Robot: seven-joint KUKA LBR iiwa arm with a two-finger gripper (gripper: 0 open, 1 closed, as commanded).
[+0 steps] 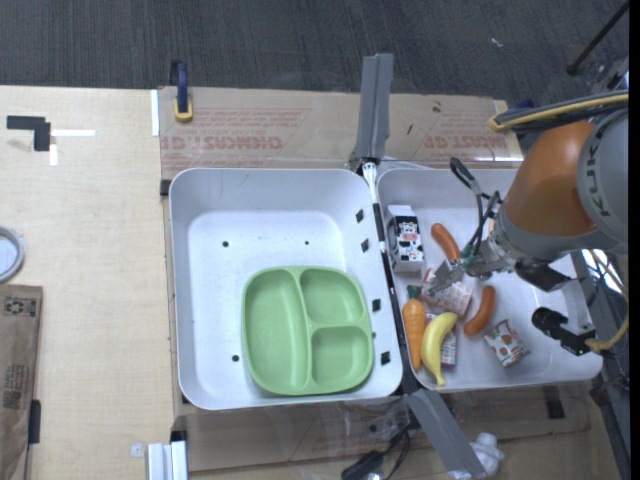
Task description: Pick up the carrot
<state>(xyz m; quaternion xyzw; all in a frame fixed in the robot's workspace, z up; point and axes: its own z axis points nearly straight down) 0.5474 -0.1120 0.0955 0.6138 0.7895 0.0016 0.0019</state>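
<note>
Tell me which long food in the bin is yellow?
The banana. It is curved and yellow, lying beside the orange carrot; the two sausages are reddish.

A single fixed camera looks down from above the bench at a slant, far enough back to take in both white bins side by side, the left bin (190, 298) and the right bin (560, 368). The view faces across the bench toward dark floor at the top of the frame. The arm (560, 183) enters from the right edge.
</note>
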